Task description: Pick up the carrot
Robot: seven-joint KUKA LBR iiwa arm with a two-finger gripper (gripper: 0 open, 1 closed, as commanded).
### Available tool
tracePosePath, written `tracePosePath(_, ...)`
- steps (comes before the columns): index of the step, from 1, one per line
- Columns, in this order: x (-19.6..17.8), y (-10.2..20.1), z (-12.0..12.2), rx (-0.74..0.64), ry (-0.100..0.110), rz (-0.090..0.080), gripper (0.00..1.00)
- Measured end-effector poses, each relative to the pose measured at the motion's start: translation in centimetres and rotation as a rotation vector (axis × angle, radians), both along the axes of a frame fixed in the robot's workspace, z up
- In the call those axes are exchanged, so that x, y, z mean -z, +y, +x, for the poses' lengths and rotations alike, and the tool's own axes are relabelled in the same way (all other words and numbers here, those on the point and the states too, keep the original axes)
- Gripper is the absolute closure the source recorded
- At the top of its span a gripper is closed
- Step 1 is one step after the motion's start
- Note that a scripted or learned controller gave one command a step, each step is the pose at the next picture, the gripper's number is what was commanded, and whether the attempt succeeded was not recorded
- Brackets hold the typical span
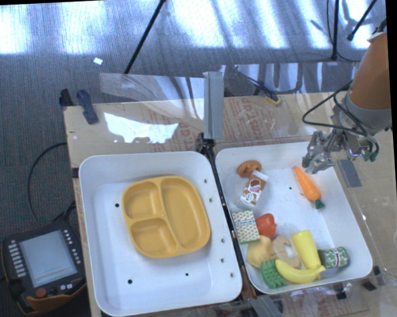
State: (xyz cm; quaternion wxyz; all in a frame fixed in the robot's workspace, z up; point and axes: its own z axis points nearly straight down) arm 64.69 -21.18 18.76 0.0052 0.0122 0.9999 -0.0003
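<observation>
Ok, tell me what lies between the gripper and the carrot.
Nothing: in the camera view, just a short bare stretch of white bin floor separates the gripper from the carrot, just below it.

My bench (136, 125) is a pale wooden top with glare across its far part. Two shallow white bins sit directly on it, side by side and almost touching: the left bin (100, 194) and the right bin (350, 225). A grey upright post (213, 106) stands just behind where they meet.
</observation>
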Motion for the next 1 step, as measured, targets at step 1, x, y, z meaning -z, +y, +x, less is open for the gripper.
tracePosePath(1, 10.14, 0.15, -6.05, -0.342, 0.011, 0.002, 1.0)
